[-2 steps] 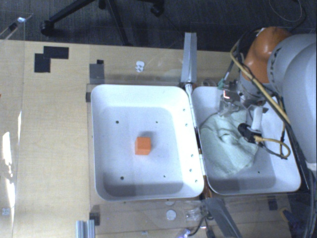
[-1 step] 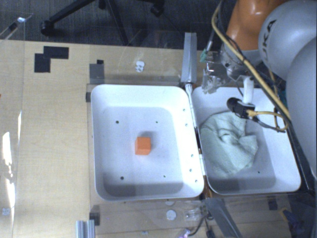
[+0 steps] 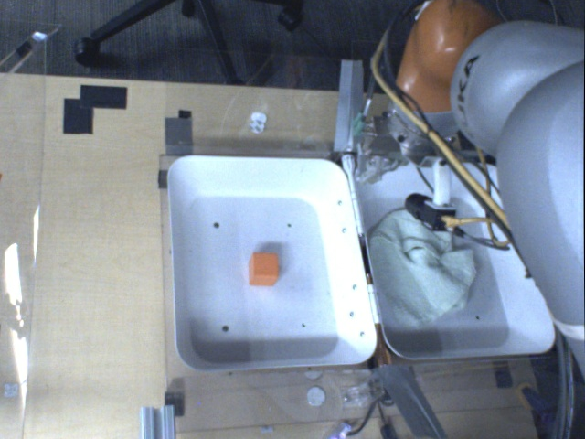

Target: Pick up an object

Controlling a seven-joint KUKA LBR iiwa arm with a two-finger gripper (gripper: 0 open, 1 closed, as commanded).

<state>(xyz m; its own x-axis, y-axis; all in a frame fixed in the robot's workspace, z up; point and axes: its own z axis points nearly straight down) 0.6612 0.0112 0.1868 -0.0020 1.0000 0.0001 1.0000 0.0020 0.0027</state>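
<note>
Bench (image 3: 91, 245): pale wood, spans the scene, carries both bins.

Arm (image 3: 530, 108): grey, comes in from the right and covers the right bin's right edge. Orange band (image 3: 439, 35) sits at the far side, above the wrist.

Left bin (image 3: 196, 245): white, shallow, rounded corners.

Right bin (image 3: 512, 327): white, butted against the left bin, partly under the arm.

Chair base (image 3: 196, 7): black legs with castors on the dark floor beyond the bench's far edge.

Cloth (image 3: 420, 268): pale grey-green, crumpled, lies in the left and middle part of the right bin, its left edge close to the wall shared with the left bin.

Gripper (image 3: 377, 158): over the far left corner of the right bin, just beyond the cloth's far edge. Released or clenched: cannot tell, the tip is a blur of metal. Nothing seen held.

Tape marks (image 3: 91, 106): black, on the bench at far left, well apart from the bins.

Cube (image 3: 264, 269): orange, alone near the middle of the left bin's floor, flat on one face, well apart from the gripper.
</note>
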